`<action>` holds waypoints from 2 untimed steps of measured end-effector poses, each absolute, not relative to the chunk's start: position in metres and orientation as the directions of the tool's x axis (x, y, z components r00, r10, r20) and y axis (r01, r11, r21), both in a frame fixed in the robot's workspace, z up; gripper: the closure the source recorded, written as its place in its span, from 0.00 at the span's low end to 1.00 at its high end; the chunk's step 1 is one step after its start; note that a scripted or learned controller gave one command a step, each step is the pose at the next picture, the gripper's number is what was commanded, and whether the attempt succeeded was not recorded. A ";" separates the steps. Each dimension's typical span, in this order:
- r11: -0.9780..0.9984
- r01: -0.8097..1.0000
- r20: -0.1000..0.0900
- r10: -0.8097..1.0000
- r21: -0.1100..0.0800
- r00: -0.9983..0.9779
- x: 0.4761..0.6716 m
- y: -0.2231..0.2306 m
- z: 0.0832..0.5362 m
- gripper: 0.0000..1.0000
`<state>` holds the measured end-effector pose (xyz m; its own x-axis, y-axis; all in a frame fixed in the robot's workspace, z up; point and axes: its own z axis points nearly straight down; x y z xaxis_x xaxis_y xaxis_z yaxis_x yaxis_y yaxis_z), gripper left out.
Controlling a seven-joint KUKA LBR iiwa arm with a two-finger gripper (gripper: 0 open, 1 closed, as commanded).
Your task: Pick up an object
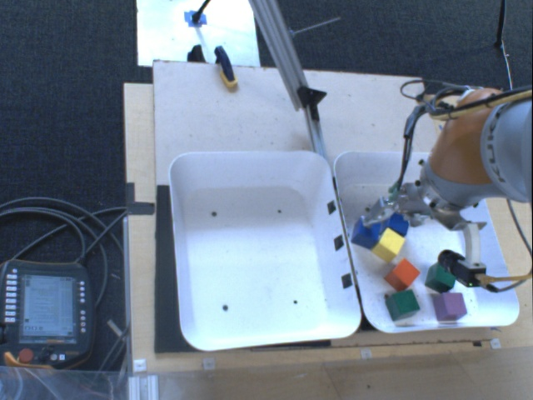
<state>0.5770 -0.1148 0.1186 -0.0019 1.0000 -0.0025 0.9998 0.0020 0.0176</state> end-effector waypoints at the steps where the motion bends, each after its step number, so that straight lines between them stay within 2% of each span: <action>1: 0.003 1.000 -0.005 1.000 0.026 -0.003 0.579 -0.116 0.131 1.00; 2: 0.005 1.000 -0.002 1.000 0.009 -0.005 0.586 -0.113 0.194 1.00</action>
<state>0.5862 -0.1127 0.1943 -0.0052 1.0000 -0.0017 0.9999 0.0052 0.0087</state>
